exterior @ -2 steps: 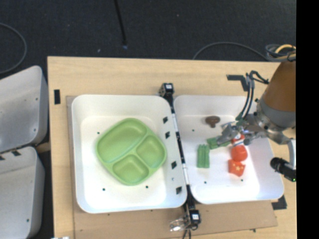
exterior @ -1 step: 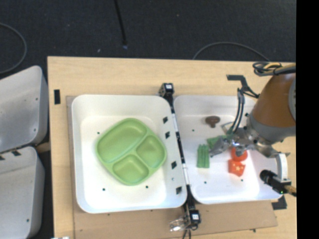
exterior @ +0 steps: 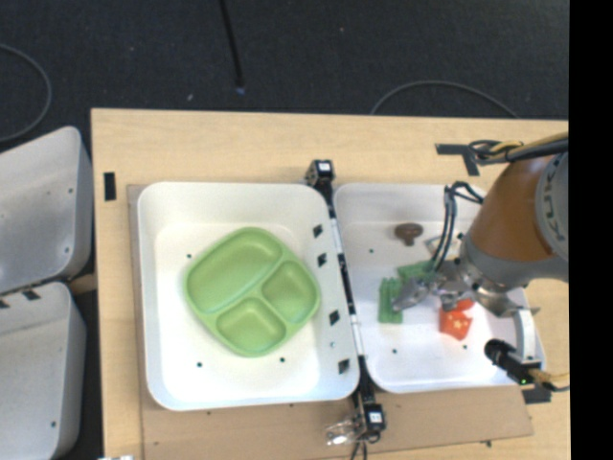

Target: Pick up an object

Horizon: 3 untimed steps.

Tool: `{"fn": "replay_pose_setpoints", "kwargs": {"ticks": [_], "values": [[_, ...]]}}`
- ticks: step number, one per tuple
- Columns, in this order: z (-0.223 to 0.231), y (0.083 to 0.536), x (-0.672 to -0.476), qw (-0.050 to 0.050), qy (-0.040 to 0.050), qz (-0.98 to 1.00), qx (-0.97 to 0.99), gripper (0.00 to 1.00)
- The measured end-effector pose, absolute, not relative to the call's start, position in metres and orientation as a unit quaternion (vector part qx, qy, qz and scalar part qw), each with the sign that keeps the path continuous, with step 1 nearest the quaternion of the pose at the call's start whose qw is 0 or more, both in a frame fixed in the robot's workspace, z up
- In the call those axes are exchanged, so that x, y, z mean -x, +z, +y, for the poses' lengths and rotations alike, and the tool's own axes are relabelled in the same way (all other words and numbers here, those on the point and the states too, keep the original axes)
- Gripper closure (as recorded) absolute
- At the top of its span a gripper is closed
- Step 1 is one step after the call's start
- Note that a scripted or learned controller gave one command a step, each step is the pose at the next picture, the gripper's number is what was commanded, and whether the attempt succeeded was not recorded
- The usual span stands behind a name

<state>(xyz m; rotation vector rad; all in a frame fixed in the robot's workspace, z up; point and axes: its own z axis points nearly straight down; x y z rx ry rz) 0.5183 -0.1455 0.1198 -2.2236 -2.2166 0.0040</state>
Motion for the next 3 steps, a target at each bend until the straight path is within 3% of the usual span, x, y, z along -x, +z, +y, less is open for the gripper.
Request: {"fn": "replay_pose_setpoints", "kwargs": {"ticks": [1,2,3], "values": [[-0.146,0.103,-0.52,-0.001,-0.0015,-0.705,0.709,0.0],[-0.147,0.116,-0.522,-0.003,-0.0039,-0.703,0.711,1.0],[-0.143,0.175,-0.532,-0.003,-0.0018,-0.708,0.706,1.0]]}}
